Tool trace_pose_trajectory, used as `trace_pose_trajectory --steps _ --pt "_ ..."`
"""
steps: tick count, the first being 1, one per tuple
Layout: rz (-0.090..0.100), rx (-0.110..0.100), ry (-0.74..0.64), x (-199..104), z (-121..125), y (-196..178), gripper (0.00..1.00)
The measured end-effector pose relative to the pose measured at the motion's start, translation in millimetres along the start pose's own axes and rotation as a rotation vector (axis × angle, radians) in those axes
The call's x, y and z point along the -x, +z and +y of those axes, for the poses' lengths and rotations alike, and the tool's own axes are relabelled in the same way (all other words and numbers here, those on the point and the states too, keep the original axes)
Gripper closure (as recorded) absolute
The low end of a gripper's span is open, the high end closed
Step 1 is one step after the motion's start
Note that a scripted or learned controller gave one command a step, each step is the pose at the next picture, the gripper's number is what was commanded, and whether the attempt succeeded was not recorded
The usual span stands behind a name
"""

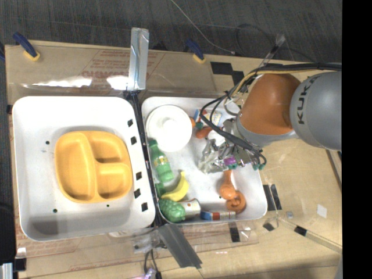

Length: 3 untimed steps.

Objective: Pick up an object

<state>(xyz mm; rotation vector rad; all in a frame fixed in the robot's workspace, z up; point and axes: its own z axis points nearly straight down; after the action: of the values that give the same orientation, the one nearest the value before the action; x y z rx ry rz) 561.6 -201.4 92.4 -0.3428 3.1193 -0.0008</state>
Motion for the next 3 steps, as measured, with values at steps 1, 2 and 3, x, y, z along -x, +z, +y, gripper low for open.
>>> trace_pose_trajectory --steps 1,2,3 --pt "-0.012 -0.008 -0.057 74.8 -6.9 -140.1 1.0" --pt "-0.001 0.0 0.032 97.9 31.6 -126.3 1.0" --pt "-0.003 -0.004 -0.11 81.4 -4.4 -188.7 1.0"
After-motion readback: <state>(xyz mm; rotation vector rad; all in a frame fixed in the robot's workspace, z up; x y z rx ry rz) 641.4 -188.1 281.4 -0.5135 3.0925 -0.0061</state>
